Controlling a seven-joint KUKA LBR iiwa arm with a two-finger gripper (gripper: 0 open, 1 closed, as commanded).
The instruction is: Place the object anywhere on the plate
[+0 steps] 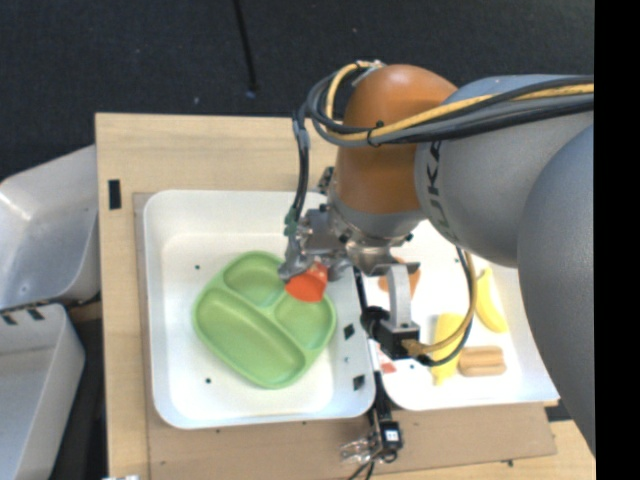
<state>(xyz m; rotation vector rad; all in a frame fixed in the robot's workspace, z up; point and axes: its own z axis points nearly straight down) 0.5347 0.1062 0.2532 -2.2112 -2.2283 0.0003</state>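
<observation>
**Over the green plate: orange object at the gripper**

Above the green divided plate's upper right compartment I log the gripper, with a small orange object directly beneath it, apparently pinched; I judge release remains. Left bin: holds the plate. Right of the plate, second bin: banana, brown block.

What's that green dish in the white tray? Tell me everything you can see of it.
The green plate looks like smooth, light plastic, rounded at the corners and split by raised ridges into three compartments. It lies flat in the left white bin, turned at a slant. A small orange object sits over its upper right edge, right under the robot's claw.
</observation>
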